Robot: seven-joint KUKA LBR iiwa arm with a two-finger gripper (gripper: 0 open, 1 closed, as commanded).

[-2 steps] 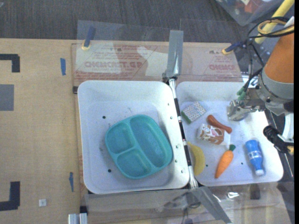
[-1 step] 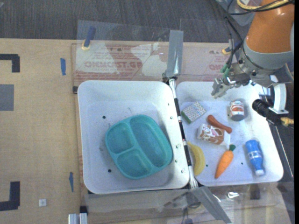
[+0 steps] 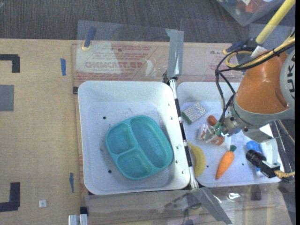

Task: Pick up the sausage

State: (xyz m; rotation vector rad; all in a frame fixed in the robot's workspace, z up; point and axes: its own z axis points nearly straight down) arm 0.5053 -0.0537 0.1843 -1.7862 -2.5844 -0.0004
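Note:
In the right bin [image 3: 243, 179] the reddish-brown sausage [image 3: 212, 120] lies near the middle. One end shows clearly and the rest is covered by the gripper. My gripper [image 3: 212, 134] is down directly over the sausage, reaching in from the right under the orange-banded wrist. Whether the sausage is between its jaws is hidden.
A checkered grey-green block [image 3: 194, 111] lies just up-left of the gripper. A banana [image 3: 199, 160] lies by the bin's left wall and a carrot [image 3: 225, 165] sits below the gripper. A blue object [image 3: 253, 146] is to the right. The left bin [image 3: 93, 97] holds a teal divided plate [image 3: 138, 147].

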